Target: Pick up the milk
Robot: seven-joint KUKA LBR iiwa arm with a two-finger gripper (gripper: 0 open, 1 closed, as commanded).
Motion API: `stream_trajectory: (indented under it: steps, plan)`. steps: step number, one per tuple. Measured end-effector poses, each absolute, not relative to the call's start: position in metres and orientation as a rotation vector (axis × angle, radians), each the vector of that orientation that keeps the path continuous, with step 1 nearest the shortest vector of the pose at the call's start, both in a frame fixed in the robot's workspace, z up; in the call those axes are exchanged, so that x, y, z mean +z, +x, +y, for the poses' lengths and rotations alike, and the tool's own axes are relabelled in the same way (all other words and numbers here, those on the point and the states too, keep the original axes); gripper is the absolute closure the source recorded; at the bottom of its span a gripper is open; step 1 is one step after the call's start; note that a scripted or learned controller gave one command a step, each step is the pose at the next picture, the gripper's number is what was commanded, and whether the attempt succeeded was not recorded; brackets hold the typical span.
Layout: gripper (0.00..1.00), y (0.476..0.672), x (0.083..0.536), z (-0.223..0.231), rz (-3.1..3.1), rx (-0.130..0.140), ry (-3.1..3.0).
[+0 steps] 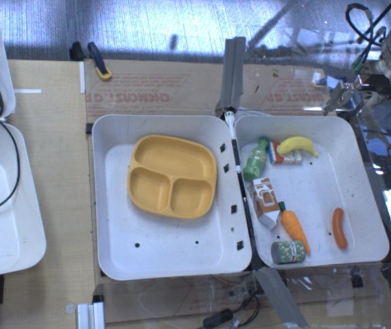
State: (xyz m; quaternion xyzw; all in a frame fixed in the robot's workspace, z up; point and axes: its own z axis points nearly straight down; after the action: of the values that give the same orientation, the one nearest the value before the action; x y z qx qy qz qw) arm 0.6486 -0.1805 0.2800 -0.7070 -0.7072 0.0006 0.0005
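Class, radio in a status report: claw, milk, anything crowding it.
Claw at right bin's far corner. Milk carton flat, ungrasped. Carrot touches its near end; green bottle just beyond.

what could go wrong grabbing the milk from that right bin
The milk lies flat with the carrot against its lower end, so a grasp there may catch or push the carrot. It also sits close to the bin's left wall, leaving little room on that side. The bottle just above could get nudged.
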Motion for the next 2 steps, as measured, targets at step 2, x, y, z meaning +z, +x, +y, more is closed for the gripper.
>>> stream_trajectory:
  steps: [2]
  plan:
    - [0.0, 0.624, 0.192, -0.082, -2.492, 0.0, -1.916]
